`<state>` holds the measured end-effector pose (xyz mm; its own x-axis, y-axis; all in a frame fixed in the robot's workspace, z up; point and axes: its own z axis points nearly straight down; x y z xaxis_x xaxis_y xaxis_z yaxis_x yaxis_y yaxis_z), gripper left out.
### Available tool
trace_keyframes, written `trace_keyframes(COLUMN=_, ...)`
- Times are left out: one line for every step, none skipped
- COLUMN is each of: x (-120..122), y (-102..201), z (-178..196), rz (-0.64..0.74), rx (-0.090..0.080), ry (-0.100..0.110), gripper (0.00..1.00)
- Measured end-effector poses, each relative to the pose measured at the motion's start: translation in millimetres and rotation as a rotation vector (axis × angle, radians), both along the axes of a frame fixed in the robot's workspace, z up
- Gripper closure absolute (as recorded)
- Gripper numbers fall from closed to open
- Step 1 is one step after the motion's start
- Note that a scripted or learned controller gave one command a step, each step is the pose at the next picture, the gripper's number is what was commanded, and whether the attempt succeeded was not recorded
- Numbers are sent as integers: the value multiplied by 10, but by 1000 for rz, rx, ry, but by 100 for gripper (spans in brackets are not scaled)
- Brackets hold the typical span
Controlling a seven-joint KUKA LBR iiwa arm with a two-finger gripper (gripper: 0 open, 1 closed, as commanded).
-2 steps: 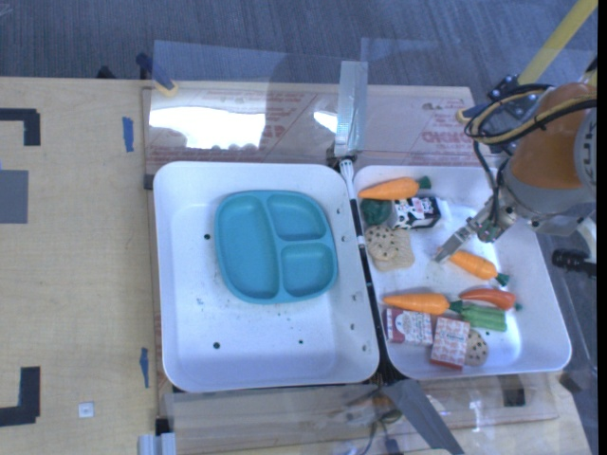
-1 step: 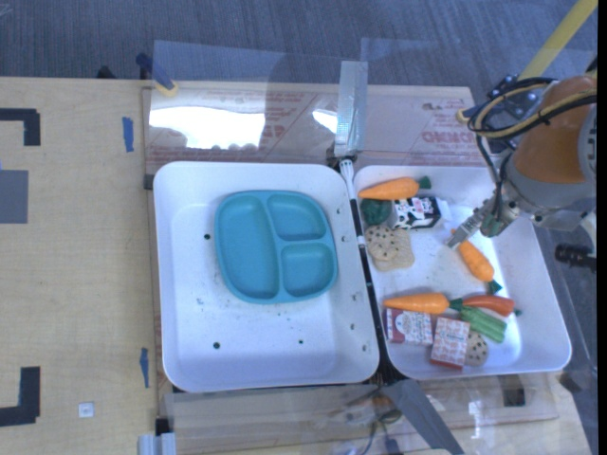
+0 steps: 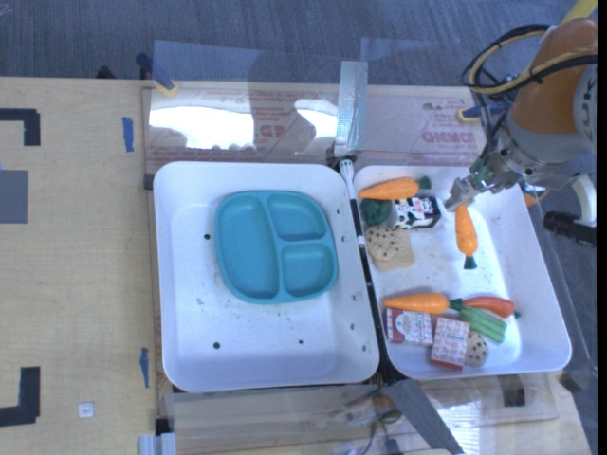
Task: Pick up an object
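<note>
My gripper [image 3: 463,193] is over the back of the right bin [image 3: 539,282], at the end of the grey arm with its orange band [image 3: 555,88]. An orange carrot [image 3: 466,233] stands on end directly under the gripper tip, with its green stub lowest. Whether the gripper touches that carrot is not clear. A second carrot [image 3: 389,190] lies along the bin's back wall, left of the gripper. Next to it sit a black-and-white patterned item [image 3: 415,212] and a dark green piece [image 3: 377,211].
A speckled tan cracker [image 3: 389,246] lies near the divider. At the right bin's front are a third carrot [image 3: 415,302], a red and green vegetable [image 3: 484,313] and small red packets [image 3: 410,328]. The left bin [image 3: 180,301] holds a blue divided plate [image 3: 277,245].
</note>
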<state>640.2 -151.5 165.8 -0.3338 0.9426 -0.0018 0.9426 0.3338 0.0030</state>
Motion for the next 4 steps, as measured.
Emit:
trace_keyframes(x=286, y=702, z=406, rz=-199, rx=1, ry=2, gripper=100)
trace_keyframes(x=-145, y=1082, z=148, rz=-525, rx=1, ry=12, gripper=100)
trace_keyframes(x=-852, y=645, z=155, rz=-587, rx=1, ry=10, gripper=100)
trace_keyframes(x=-851, y=651, z=155, rz=-586, rx=1, ry=10, gripper=0)
